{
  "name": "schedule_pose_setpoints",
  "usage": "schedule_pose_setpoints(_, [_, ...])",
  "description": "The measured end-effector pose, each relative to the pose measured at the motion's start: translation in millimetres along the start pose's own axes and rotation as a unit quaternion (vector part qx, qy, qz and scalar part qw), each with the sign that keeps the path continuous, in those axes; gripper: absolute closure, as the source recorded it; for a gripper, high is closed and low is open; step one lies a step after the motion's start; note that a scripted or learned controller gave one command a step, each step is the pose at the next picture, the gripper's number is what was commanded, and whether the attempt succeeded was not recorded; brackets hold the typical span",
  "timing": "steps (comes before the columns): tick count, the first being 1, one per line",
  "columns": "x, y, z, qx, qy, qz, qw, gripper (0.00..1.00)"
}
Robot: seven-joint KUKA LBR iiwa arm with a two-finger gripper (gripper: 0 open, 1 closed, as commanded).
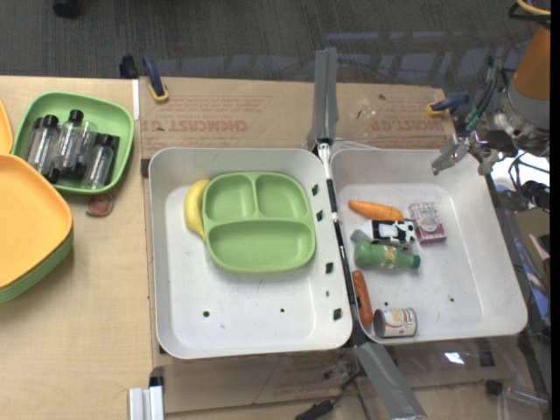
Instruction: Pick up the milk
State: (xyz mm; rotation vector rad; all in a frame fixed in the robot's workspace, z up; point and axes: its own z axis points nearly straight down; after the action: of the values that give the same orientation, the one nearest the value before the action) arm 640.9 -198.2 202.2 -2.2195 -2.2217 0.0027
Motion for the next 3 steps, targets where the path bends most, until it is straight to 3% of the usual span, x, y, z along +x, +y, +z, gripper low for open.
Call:
schedule_pose_setpoints(1, [17,-56,55,0.0,0.0,-0.131,0.9914,0.0])
schedule_pose_setpoints(2, [88,-100,95,0.0,0.0,-0.141,0.99,0.0])
schedule_pose_setpoints(3, [86,-100,86,0.0,0.0,-0.139,0.9903,1.0])
